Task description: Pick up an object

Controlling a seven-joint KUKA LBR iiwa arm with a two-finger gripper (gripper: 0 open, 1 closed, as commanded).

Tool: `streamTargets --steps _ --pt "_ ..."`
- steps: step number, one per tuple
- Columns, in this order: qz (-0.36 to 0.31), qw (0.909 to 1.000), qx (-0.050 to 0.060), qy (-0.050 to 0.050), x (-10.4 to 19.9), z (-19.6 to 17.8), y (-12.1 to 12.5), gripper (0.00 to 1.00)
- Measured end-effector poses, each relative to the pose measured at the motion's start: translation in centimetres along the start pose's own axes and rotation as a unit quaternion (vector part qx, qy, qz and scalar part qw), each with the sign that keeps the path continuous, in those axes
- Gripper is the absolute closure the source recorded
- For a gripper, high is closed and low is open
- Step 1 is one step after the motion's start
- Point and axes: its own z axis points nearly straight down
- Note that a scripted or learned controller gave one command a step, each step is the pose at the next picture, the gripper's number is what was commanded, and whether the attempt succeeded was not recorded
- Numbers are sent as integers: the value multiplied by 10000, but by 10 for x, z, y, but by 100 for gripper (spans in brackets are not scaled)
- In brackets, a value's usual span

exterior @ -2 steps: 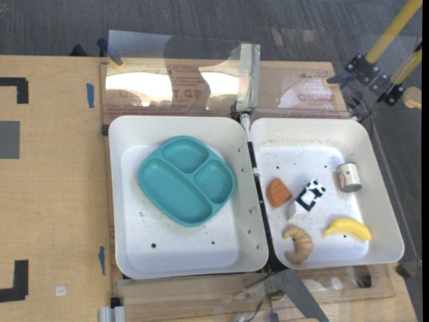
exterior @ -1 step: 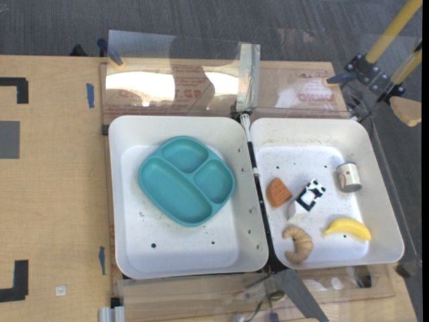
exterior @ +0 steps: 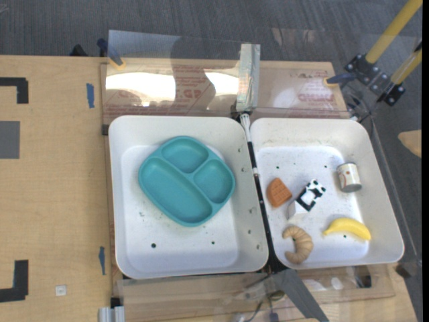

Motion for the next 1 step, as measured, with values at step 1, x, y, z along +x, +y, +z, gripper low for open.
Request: streamTargets --steps 1 --pt "1024 9947 0 4 18 0 4 100"
